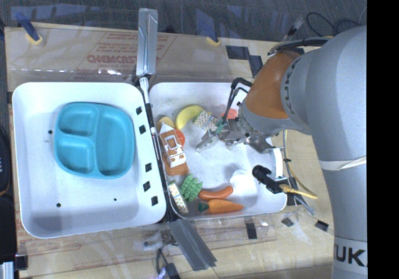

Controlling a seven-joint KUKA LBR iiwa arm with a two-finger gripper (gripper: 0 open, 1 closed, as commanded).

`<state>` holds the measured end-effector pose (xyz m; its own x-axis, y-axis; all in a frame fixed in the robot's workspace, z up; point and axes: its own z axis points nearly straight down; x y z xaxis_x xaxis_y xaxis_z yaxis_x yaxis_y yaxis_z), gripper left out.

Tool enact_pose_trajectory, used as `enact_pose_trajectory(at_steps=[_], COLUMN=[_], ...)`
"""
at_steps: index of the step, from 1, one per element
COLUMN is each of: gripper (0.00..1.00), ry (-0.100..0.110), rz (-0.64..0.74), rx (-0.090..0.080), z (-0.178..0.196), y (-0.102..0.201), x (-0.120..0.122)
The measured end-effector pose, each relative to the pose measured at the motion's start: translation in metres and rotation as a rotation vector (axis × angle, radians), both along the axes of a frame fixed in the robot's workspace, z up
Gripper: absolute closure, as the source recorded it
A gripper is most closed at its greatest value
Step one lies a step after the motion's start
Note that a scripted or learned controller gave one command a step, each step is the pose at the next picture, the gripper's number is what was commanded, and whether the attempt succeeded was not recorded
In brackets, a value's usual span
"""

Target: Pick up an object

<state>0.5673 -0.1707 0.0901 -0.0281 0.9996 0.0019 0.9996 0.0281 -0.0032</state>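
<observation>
So the gripper [211,138] is down in the right bin [187,88], fingers slightly apart with nothing between them. The banana [189,115] sits just at its 10 o'clock, the orange box [173,154] close at 8 o'clock against the divider, and the two carrots [219,200] down at 6 o'clock by the front wall. The blue divided plate [95,139] is over in the left bin [37,209]. Faint red print on the bench sheet [112,58] reads something like "CHEMCAS", and "UK" shows on the arm [340,140]
</observation>
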Motion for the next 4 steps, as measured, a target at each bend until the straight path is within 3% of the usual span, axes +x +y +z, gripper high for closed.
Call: enact_pose_trajectory(at_steps=[1, 2, 3, 4], gripper=[0.0, 1.0, 1.0, 1.0], ry=[0.004, 0.03, 0.0, 0.005], rz=[0.111, 0.118, 0.192, 0.163], rx=[0.001, 0.005, 0.0, 0.0], z=[-0.001, 0.003, 0.101, 0.129], y=[0.04, 0.041, 0.107, 0.122], x=[0.077, 0.072, 0.066, 0.03])
